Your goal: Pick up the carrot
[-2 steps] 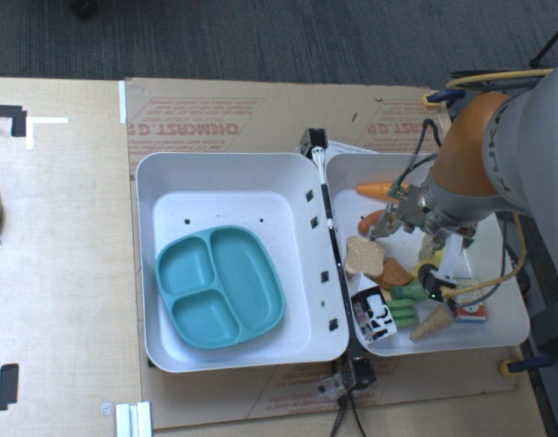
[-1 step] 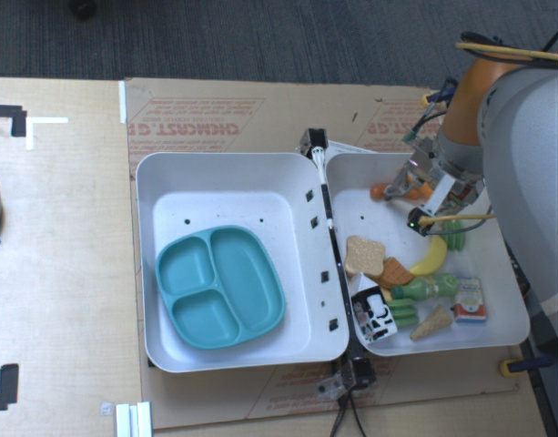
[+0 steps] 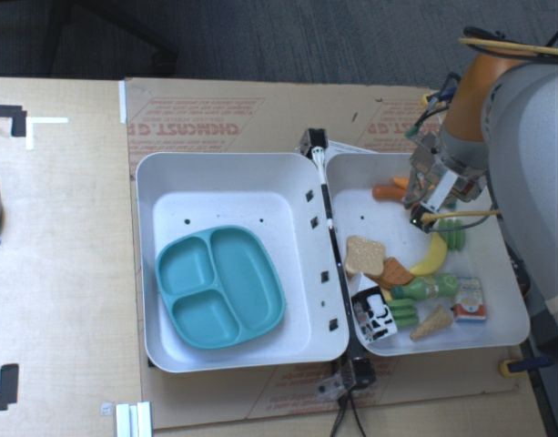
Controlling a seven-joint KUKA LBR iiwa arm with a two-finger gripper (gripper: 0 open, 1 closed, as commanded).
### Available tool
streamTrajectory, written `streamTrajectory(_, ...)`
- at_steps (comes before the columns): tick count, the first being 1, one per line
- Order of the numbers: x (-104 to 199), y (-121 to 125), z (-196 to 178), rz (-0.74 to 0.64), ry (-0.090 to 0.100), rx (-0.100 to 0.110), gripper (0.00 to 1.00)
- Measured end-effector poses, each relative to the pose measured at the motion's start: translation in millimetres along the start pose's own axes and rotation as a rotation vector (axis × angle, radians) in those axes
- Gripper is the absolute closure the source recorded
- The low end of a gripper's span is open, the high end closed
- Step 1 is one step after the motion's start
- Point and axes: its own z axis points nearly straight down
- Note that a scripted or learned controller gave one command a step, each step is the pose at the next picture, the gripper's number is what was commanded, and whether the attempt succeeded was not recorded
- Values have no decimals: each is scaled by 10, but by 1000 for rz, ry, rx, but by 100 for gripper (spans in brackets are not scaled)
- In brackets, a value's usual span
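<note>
A pale wooden tabletop (image 3: 60,244) carries a sheet of brown printed cardboard (image 3: 215,121), and the two white bins stand side by side on that sheet. Beyond the far edge lies dark grey carpet (image 3: 279,25), with the black legs of a chair base (image 3: 96,16) at the upper left.

The left bin (image 3: 224,173) holds a teal divided plate (image 3: 219,285) lying flat. The right bin (image 3: 351,209) holds the carrot (image 3: 385,191) in its far part, near the far wall. It lies flat with its long axis running roughly left to right across the view. Its left end is free, while its right end runs under the hand (image 3: 426,194), so which end is the tip cannot be told.

The hand hangs over that far right part of the bin, at the carrot's right end, on the grey arm (image 3: 524,153) with its orange band. Whether the hand is open or closed cannot be told from here.

Nearer the camera in the same bin lie a slice of bread (image 3: 365,255), a banana (image 3: 431,258) and a cone (image 3: 431,321), all apart from the carrot.
</note>
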Motion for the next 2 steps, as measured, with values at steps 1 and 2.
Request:
streamTrajectory(1,0,-3,1,-1,-1,1,0)
streamTrajectory(2,-2,-2,-91,-7,-4,1,100)
